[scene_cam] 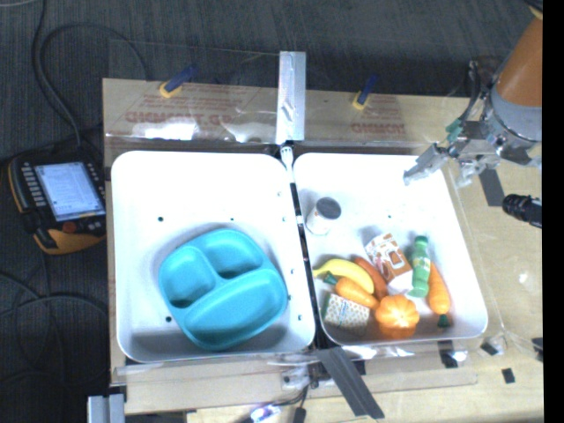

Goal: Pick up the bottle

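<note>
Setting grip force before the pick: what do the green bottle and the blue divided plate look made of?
Green bottle: probably hard plastic, smooth and slightly glossy, with a pale label band; too small to be certain. Blue divided plate: moulded plastic, uniform turquoise with soft highlights along its rounded compartment ridges, semi-matte.

Two bins (132, 236), one bottle (420, 263)

Dark grey carpet floor (220, 16); light wooden bench (520, 263); black cables (53, 51) at left.

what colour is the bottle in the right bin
Green, with a white label band; the bottle lies beside the carrot, seen in the camera view.
</note>
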Available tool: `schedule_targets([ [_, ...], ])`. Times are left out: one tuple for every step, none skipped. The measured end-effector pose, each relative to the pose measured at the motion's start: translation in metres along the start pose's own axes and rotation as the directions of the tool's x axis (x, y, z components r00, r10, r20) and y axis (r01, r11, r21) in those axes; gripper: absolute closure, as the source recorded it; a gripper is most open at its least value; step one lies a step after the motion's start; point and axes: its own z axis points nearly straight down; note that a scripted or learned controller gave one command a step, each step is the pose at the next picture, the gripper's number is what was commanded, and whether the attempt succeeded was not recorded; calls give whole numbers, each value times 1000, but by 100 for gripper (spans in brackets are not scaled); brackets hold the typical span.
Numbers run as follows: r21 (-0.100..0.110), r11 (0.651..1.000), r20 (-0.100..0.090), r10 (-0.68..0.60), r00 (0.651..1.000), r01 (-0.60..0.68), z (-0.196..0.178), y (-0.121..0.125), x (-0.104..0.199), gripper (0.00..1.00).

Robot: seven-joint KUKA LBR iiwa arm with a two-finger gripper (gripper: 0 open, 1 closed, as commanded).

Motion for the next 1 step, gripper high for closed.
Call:
schedule_targets([
  [0,993,0,120,993,-120,-32,-47,0,0],
])
